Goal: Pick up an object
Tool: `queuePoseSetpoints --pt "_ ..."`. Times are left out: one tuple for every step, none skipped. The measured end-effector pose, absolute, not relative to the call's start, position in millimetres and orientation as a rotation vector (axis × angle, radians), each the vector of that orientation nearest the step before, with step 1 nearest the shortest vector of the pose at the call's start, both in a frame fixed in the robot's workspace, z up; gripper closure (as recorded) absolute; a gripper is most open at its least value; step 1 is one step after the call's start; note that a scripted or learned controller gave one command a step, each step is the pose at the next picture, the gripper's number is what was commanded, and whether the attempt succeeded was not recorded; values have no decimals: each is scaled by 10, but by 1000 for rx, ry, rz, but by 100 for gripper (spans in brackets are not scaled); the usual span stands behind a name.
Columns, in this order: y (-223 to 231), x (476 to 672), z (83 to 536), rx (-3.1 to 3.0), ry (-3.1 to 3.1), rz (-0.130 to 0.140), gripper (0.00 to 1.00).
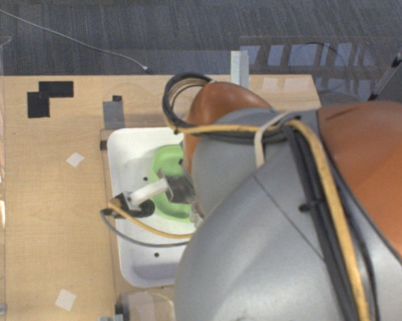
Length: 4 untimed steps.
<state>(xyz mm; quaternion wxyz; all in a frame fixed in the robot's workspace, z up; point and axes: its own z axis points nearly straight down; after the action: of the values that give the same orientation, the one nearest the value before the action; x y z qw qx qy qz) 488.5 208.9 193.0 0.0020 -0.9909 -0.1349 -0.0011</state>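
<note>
A light green rounded object (164, 160) lies in the left white bin (129, 150), toward the bin's right side. My gripper (180, 187) hangs directly over the green object, low in the bin. The grey arm hides its lower part and much of the object. The near edge of the green object (165, 210) shows below the gripper.
My grey and orange arm (293, 218) covers the right half of the view, including the right bin. Light wooden bench top (47, 200) lies left of the bin, with black L-shaped marks (48, 96) at the far left. Metal brackets (114, 113) stand at the bin's corners.
</note>
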Motion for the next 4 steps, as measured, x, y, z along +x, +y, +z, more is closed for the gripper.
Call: queuePoseSetpoints --pt "2089 4899 2036 -3107 -424 -6 100" --pt "2088 4911 2140 -3105 -428 -7 100" --pt "2354 4896 910 -2857 -1302 -15 100" --pt "2332 4942 914 -3065 -652 -25 100"
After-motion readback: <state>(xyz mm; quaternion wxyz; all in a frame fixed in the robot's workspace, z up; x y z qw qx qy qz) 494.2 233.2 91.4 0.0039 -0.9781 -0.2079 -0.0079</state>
